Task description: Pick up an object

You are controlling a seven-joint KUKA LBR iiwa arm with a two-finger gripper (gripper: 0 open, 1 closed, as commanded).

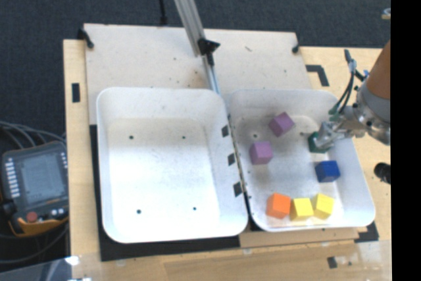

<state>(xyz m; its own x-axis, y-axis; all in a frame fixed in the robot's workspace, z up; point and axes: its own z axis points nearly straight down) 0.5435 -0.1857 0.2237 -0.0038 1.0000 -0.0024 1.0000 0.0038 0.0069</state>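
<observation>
- Camera view from above shows a bench (75,141) bearing two shallow white bins side by side, with dark carpet around it.
- The left bin (105,108) has a broad open floor with a few small dark dots.
- The right bin (245,102) touches the left bin along a shared middle edge marked by small dark clips.
- The arm (378,92) enters from the right, crossing the right bin's right rim.
- The gripper (322,140) sits low over the right part of the right bin, beside a small green object (320,145) at its tip; whether it grips that object or how wide it is cannot be told.
- Two purple blocks (281,123) lie in the bin's middle, well apart from the walls.
- A blue block (327,171) lies just below the gripper, near the right rim.
- An orange block (279,205) and two yellow blocks (302,208) form a tight row along the near rim.
- A slanted metal pole (187,6) rises behind the bins.
- A handheld control pendant (36,181) rests off the bench's left.
</observation>
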